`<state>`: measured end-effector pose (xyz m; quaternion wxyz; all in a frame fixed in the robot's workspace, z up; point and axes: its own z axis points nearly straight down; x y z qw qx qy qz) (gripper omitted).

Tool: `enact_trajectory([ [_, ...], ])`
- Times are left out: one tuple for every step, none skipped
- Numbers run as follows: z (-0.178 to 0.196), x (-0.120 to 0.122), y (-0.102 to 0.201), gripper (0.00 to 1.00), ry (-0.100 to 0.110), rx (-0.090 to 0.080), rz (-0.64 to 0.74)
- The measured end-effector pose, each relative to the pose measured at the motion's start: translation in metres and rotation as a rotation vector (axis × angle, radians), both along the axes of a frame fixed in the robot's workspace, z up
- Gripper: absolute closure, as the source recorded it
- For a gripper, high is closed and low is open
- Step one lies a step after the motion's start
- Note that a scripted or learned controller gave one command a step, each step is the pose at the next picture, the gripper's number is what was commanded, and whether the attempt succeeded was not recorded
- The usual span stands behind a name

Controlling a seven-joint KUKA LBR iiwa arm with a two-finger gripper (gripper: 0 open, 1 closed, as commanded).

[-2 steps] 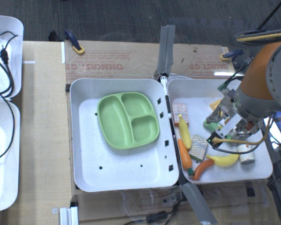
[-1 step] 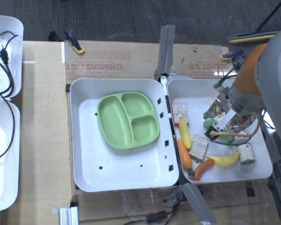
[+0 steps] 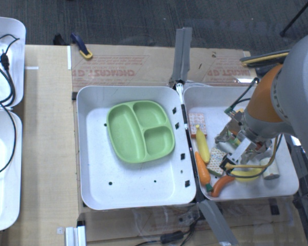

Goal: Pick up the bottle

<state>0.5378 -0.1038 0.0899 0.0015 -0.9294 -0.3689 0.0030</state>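
1. Nearest the camera, the left bin [image 3: 87, 188] held a green divided plate [image 3: 141, 130].
2. Toy carrots [image 3: 203, 169], corn [image 3: 201, 145] and a banana [image 3: 246, 174] crowded the right bin [image 3: 287, 186].
3. Down among them sat the gripper [image 3: 237, 148]; whether it was released or clenched, I cannot tell.
4. I could not pick out the bottle; the reach looked underway, with locating it next.

The cardboard sheet [image 3: 143, 65] under the bins bears upside-down red print, too blurred to read.
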Motion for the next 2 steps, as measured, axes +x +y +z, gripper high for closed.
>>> enact_trajectory([
  [0.008, -0.001, -0.001, 1.00, 0.004, 0.000, -0.001],
  [0.048, 0.009, -0.057, 1.00, -0.003, -0.001, 0.005],
])
